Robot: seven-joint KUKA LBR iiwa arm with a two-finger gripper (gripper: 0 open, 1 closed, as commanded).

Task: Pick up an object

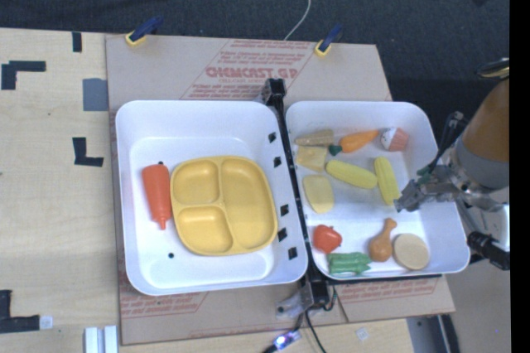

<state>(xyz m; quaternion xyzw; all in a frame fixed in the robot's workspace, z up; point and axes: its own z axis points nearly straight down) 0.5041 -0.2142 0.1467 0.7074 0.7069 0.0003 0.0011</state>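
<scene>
My gripper (408,200) hangs over the right part of the right bin (431,126), just right of a yellow corn cob (385,180) and above a chicken drumstick (383,239). Nothing shows between its dark fingers. The same bin also holds a second corn piece (351,173), a pale yellow slice (318,194), a carrot (359,141), a pink-and-white piece (394,138), a tan block (312,137), a red pepper (327,239), a green pod (349,263) and a round tan disc (410,251).
The left bin (132,128) holds a yellow divided plate (222,204) and an orange-red sausage (156,194) beside it. A black divider clip (274,90) sits between the bins. The arm's grey body (489,152) stands beyond the right bin's rim.
</scene>
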